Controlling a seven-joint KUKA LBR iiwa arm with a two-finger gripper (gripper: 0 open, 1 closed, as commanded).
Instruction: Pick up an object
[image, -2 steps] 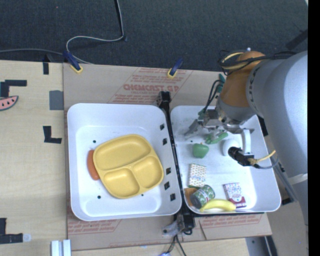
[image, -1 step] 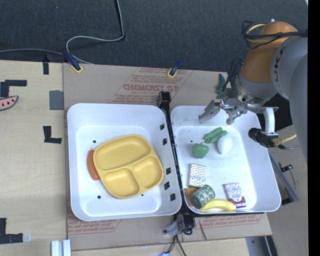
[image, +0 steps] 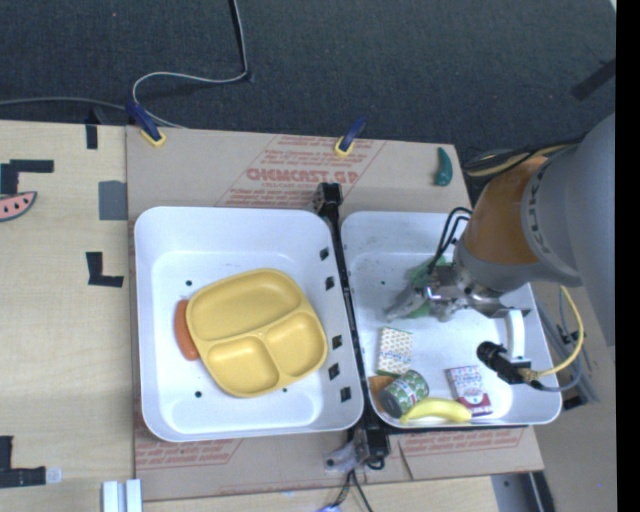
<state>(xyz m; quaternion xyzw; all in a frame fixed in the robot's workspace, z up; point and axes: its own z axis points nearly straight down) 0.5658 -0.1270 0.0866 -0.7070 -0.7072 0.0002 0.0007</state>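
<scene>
A: Which object suited the pick?

B: The banana (image: 436, 410), at the near edge of the right bin (image: 375, 250). I judged it light, soft, smooth-skinned; best taken mid-length, across its left-right long axis.

A: And your pincer?

B: My gripper (image: 415, 298) hung farther back, above the patterned packet (image: 396, 351); I couldn't tell its spread.

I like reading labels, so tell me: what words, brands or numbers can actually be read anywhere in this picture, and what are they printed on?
"CHEMCAST GP": red print on the brown sheet beneath the bins, above the left bin.
More red print along that sheet's lower edge: too small to read.
Patterned packet in the right bin: print blurred.
Red and white packet: unreadable.
Green can: label unreadable.
</scene>
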